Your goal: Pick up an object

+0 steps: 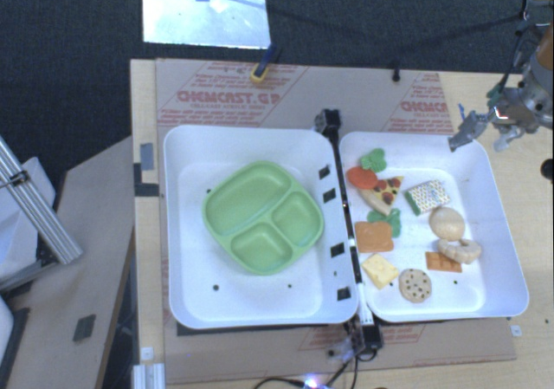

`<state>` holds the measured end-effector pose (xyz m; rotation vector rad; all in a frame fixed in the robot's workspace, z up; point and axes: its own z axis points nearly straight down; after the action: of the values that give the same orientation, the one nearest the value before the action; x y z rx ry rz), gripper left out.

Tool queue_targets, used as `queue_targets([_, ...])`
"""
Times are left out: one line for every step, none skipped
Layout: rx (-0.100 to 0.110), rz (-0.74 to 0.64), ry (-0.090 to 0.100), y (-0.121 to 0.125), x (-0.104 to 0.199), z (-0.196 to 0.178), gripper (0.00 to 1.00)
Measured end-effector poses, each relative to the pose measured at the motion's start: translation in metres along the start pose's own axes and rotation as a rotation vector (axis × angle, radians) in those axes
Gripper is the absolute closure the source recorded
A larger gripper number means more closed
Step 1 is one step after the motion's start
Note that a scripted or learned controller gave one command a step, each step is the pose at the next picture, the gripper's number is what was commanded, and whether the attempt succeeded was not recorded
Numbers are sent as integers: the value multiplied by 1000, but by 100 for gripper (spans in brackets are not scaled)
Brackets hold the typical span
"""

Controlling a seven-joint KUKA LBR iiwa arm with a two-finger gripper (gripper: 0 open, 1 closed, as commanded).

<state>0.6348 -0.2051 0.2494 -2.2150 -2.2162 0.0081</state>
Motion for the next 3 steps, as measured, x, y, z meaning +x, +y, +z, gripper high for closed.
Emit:
queue_targets([-12, -3, -3, 2, 1, -8, 0])
queue_targets([-9, -1, -3, 0, 0, 34, 0])
queue_targets([-8, -1, -2, -9, 4, 86, 0])
